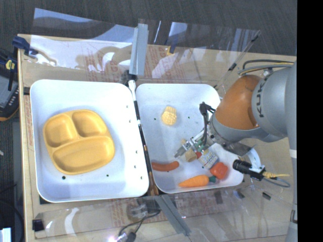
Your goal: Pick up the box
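The right shallow white plastic bin [151, 100] held the grey arm's two-finger gripper [187, 149] at its 5 o'clock region, jaw state indeterminable. The small white printed box [208, 159] lay just beside it at 4 o'clock, touching a red pepper-shaped toy [219, 170]. Crowding could probably cause a mis-grasp.
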